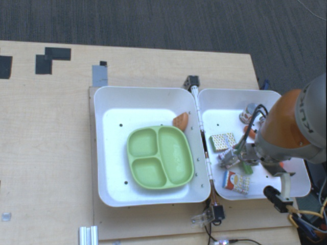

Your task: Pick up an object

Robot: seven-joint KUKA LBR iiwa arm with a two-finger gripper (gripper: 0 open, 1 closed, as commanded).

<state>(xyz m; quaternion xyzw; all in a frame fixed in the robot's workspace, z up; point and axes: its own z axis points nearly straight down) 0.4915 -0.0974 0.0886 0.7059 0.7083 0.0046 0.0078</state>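
The pincer [231, 158] hangs low inside the right shallow white plastic bin [219, 194], near the middle of that bin, its grey metal parts just beside a small patterned green and tan card-like packet [223, 141]; whether it is released or clenched on anything I cannot tell, since the parts blur together. The grey arm with its orange band [287, 127] comes in over the bin's right edge. Towards the bin's near edge lies a small red, white and blue printed packet [236, 181], close below the pincer. Near the bin's far edge sits a small round grey and red thing [248, 113], too blurred to name.

The left shallow white plastic bin [102, 152] carries a light green plastic plate with three compartments [160, 158], lying flat near its middle, and a small orange lump [181, 120] by its far right corner.

Both bins rest on a pale wooden bench [46, 152] with dark square marks [51, 60] near its far left edge. Beyond the bench's far edge lies dark grey carpet [153, 14].
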